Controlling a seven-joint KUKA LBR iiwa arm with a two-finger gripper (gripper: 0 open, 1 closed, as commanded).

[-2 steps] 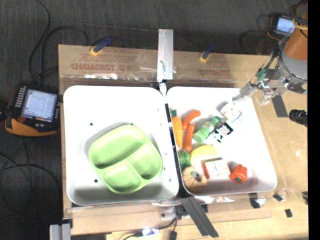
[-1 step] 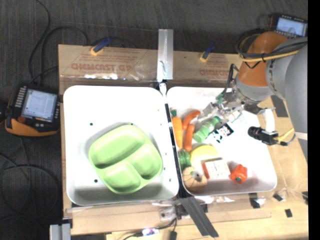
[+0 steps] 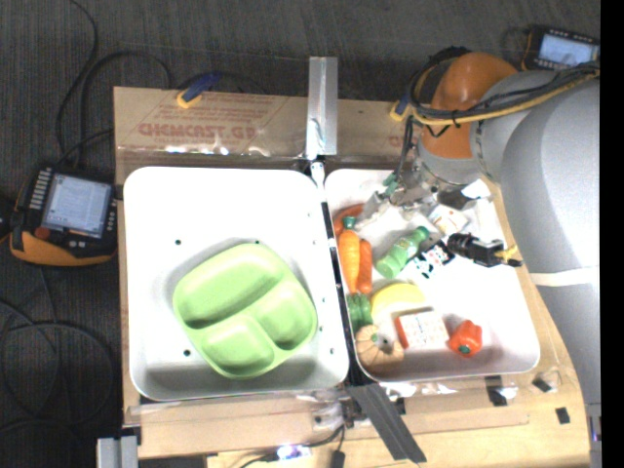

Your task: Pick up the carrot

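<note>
The carrot (image 3: 352,262) lies lengthwise in the right bin (image 3: 517,334), against its left wall, about midway along that wall. Just right of it a green bottle (image 3: 402,253) lies tilted, and below them sit a yellow lemon-like piece (image 3: 395,297), a white box (image 3: 421,329) and a small orange pepper (image 3: 465,338) (nearer the bin's front edge). The tool (image 3: 408,191) hangs over the back of the right bin, apart from the carrot; whether it is released or clenched I cannot tell. The left bin (image 3: 156,203) holds a green divided plate (image 3: 246,307), set toward its front.
</note>
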